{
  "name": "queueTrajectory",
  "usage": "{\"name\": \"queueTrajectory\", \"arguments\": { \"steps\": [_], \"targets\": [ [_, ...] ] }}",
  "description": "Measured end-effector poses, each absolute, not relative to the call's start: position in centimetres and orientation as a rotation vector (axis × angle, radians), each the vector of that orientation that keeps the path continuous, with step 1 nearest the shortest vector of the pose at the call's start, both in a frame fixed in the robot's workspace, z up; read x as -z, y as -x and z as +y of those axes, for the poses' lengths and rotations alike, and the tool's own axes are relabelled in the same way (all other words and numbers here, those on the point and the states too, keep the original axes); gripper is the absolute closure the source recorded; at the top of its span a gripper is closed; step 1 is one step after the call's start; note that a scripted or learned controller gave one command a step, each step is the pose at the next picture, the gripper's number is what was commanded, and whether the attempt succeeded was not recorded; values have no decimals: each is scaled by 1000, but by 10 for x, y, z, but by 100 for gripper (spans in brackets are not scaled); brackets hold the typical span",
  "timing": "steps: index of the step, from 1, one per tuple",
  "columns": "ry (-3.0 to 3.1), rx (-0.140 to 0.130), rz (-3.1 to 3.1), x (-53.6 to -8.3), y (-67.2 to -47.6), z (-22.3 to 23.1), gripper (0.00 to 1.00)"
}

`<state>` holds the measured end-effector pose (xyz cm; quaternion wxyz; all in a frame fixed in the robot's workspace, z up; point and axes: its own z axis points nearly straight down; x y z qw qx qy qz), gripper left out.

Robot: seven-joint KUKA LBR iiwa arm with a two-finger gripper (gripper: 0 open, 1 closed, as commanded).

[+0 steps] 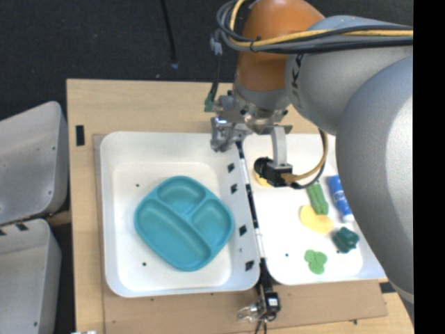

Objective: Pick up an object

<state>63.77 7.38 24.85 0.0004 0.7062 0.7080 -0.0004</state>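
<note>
Over the divide between 2 white bins, far end: pincer [222,136], spread or pressed together, cannot tell. Below-left of it, in the left bin [111,186], teal divided plate [184,221]. Below-right, well apart, in the right bin [285,228]: green cylinder [318,199], blue tube [338,195], yellow piece [316,220], green lump [316,260].

Grey arm [368,110], orange band [278,26], yellow cables [361,30]

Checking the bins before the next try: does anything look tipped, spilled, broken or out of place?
Nothing looks spilled or broken. The teal divided plate lies flat and right way up in the left bin. It is turned askew to the bin's walls, but that is the only oddity.
</note>
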Motion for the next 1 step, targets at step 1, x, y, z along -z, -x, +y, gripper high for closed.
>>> {"name": "queueTrajectory", "arguments": {
  "steps": [1],
  "targets": [
    [-2220,1,2223,-249,-637,74,0]
  ]
}}
